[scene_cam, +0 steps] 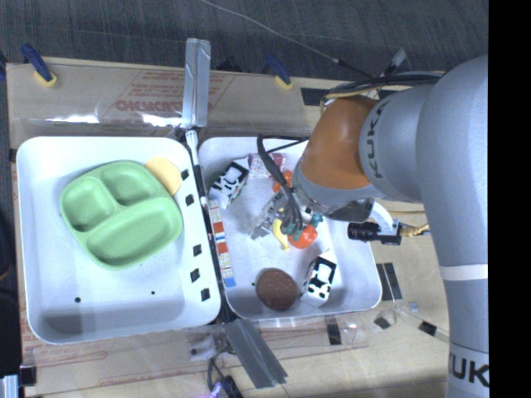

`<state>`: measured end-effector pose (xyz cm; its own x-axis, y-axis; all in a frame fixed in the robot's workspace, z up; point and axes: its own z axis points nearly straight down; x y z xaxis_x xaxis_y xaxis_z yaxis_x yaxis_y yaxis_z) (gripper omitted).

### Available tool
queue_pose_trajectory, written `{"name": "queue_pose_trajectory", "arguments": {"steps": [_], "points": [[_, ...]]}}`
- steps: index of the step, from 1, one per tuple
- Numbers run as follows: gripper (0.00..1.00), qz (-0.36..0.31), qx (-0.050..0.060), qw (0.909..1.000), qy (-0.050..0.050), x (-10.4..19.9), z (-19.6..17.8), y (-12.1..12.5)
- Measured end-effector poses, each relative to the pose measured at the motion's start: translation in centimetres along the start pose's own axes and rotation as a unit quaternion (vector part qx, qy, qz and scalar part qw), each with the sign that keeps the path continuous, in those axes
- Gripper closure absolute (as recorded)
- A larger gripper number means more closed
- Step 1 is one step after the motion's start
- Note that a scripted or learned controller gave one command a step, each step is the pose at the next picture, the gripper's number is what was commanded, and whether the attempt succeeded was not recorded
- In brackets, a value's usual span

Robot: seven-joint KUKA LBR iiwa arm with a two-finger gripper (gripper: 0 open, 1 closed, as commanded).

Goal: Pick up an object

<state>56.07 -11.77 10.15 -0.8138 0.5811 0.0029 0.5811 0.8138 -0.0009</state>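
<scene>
The grey arm with its orange band reaches in over the right bin, and its pincer hangs low over the middle of that bin, among a small cluster of objects. Whether the pincer is open or closed, and whether it has hold of anything, cannot be told from this angle, since the wrist hides most of it. Just below the pincer lies an orange and yellow toy, close against the pincer tip. Nearer the bin's front wall sit a brown ball and, just beside it, a black-and-white cow toy. A second black-and-white toy lies toward the bin's back left corner. The left bin holds a green divided plate with a yellow sponge touching its back edge.
</scene>
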Motion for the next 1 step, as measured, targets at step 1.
{"name": "queue_pose_trajectory", "arguments": {"steps": [1], "points": [[1.0,0.037,-0.004,0.9993,-0.006,5.87,-12.56,3.52]]}}
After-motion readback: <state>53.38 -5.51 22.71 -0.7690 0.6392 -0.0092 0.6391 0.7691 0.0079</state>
